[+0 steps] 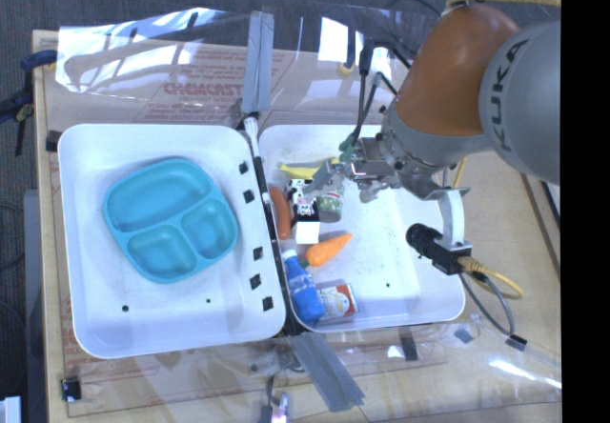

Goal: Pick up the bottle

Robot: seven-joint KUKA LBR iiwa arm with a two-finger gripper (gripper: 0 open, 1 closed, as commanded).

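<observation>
The bottle point(304, 292) is blue and lies on its side in the right bin point(419, 288), along that bin's left wall near the front corner. Its narrow end points toward the back. My gripper point(328, 194) hangs over the middle of the right bin, farther back than the bottle and apart from it. It sits above a cluster of small items, and a small dark object point(330, 211) lies right under its tip. The grey and orange arm point(457, 78) covers the back right part of the bin.
An orange carrot point(330, 247), a white block point(307, 231), a red sausage point(281, 211) and a yellow piece point(299, 171) lie between gripper and bottle. A red-labelled packet point(335, 302) touches the bottle's right side. A blue divided plate point(170, 217) fills the left bin point(86, 316).
</observation>
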